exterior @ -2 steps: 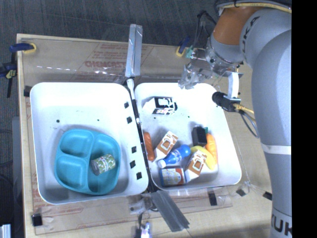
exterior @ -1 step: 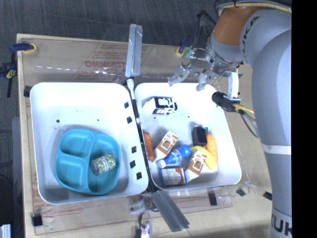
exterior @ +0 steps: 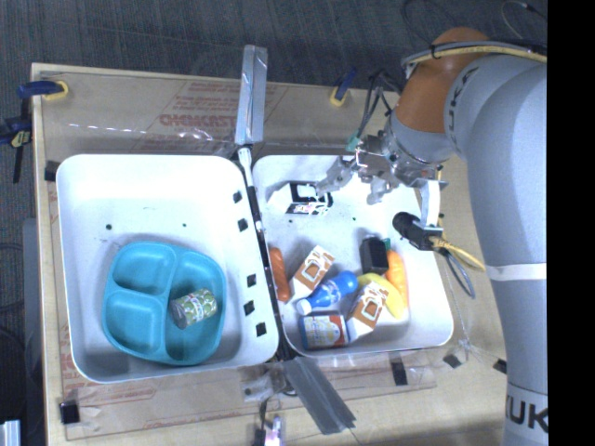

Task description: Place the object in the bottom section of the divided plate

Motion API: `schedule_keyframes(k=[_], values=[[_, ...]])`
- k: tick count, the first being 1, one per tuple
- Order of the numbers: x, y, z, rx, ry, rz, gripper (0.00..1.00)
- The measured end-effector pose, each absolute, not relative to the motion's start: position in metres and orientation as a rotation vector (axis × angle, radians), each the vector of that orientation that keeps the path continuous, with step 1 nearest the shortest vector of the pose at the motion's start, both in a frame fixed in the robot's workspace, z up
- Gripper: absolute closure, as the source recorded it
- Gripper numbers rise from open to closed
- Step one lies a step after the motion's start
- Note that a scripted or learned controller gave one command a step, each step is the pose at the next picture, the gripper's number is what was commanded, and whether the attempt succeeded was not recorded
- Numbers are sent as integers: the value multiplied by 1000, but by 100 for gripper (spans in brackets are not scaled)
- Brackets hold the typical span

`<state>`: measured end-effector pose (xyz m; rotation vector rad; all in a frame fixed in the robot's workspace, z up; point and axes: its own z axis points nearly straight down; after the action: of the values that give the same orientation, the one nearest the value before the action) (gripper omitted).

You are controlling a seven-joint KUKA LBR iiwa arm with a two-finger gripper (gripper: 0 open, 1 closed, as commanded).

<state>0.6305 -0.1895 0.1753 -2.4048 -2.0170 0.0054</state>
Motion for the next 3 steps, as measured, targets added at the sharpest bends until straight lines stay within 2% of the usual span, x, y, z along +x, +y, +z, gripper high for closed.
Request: schedule_keyframes(k=[1, 2, 3], values=[[528, -199, 163, -2306, -2129, 3, 0], [570, -207, 174, -2192, -2249, 1, 0], [657, -210, 195, -2086, -2350, 0, 0]])
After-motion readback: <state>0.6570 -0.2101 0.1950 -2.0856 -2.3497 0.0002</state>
